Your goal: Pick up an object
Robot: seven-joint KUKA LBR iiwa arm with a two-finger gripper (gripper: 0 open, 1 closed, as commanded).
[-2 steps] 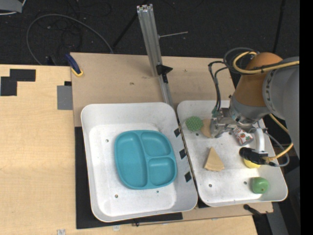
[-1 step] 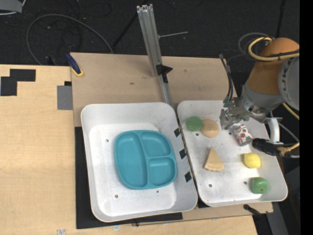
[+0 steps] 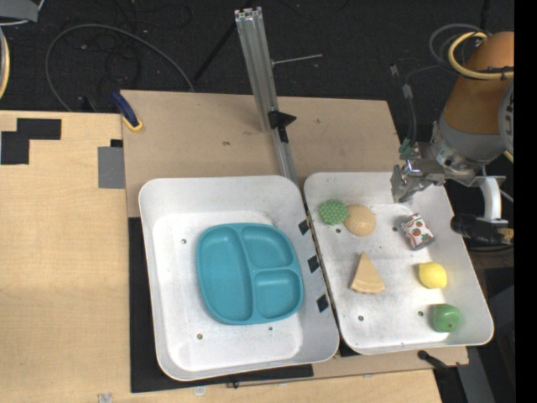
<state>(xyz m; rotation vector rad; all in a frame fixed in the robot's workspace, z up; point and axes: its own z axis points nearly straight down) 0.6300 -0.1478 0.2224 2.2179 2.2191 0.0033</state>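
The right bin [image 3: 382, 326] holds several small items: a green bumpy ball [image 3: 332, 211], a tan round piece [image 3: 360, 221], a tan wedge [image 3: 367, 274], a red-and-white packet [image 3: 415, 231], a yellow lemon [image 3: 432, 275] and a green apple [image 3: 445, 316]. My gripper [image 3: 405, 183] hangs over the bin's far right corner, above and a little left of the packet. Nothing shows between its fingers. The arm's grey wrist and orange band rise behind it at the right.
The left bin [image 3: 168, 217] carries a teal divided plate [image 3: 249, 271]. A metal post [image 3: 260, 74] stands behind the gap between the bins. Cables lie on the dark floor at the back, and a wooden bench surface lies to the left.
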